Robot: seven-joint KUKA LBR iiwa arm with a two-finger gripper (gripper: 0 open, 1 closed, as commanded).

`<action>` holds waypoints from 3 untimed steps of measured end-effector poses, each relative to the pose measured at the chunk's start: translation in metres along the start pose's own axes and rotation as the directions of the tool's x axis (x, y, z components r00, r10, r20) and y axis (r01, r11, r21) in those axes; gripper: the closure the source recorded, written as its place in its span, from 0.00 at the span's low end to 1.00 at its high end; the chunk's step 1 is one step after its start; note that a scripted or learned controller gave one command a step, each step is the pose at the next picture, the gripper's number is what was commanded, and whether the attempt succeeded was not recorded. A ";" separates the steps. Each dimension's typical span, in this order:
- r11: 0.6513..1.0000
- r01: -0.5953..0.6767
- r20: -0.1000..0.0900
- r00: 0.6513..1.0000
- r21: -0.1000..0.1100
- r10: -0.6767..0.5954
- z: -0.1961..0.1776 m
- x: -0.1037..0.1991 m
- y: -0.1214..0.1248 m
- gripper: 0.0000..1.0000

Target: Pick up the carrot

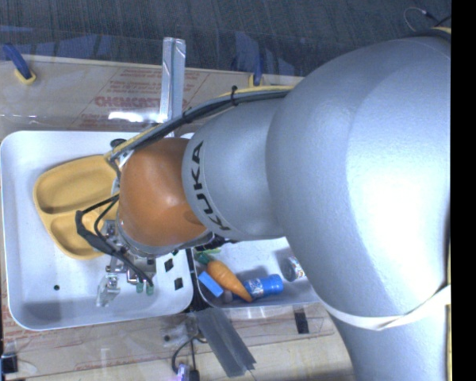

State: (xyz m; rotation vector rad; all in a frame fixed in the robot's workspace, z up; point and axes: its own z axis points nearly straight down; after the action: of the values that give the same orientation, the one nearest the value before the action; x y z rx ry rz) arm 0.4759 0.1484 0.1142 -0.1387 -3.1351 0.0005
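The small metal two-finger pincer (109, 290) hangs low in the left white bin (16, 213), nothing visible between its fingers; how wide they stand I cannot tell. Above it lies a yellow divided plastic dish (67, 201), half hidden by the arm's orange band (155, 197). To its right, in the other bin, the tapered orange carrot (226, 280) rests against blue items (262, 286), partly covered.

i see dark carpet floor (143, 6) behind the bench, whose brown cardboard-like surface (79, 94) carries faint red print.
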 end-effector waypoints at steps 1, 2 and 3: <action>0.992 -0.130 -0.006 0.991 0.002 0.130 0.024 -0.066 0.024 0.00; 0.993 -0.114 -0.042 0.993 0.008 0.114 0.023 -0.056 0.030 1.00; 0.997 0.082 0.000 0.997 0.003 -0.082 0.011 -0.039 0.026 1.00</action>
State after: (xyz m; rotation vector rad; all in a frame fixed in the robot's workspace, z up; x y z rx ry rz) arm 0.5166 0.1707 0.1033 -0.0099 -3.1380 0.0049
